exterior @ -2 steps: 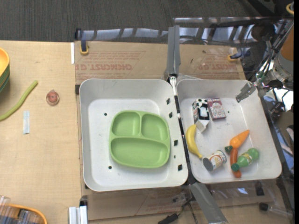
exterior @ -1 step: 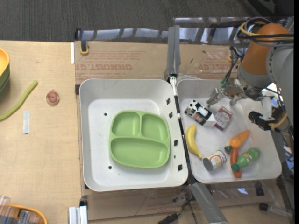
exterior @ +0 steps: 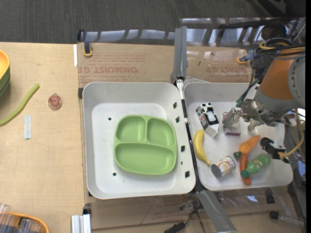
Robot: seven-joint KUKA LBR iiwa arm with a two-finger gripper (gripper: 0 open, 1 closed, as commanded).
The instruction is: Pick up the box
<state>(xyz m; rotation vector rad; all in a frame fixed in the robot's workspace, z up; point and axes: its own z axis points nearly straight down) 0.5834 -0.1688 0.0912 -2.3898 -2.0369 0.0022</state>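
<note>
White plastic formed both shallow bins on your surface point(exterior: 43, 178): the left bin point(exterior: 92, 144) held a green divided plate point(exterior: 145, 144), and the right bin point(exterior: 272, 178) held the clutter. The box point(exterior: 207, 118), a small black-and-white carton, lay tilted in the upper left part of the right bin, just above the top of a yellow banana point(exterior: 199, 146). Your claw point(exterior: 232, 121) sat right of the box, near it but not on it, at the end of the grey arm with its orange band point(exterior: 281, 76) coming in from the right of the frame; I could not tell how it was set, nor whether it gripped anything. Below it lay a carrot point(exterior: 249, 145), a green bottle point(exterior: 256, 164) and a small can point(exterior: 223, 167) on its side. At the left of the frame, a green strip point(exterior: 19, 107) lay on the wooden surface.
</note>
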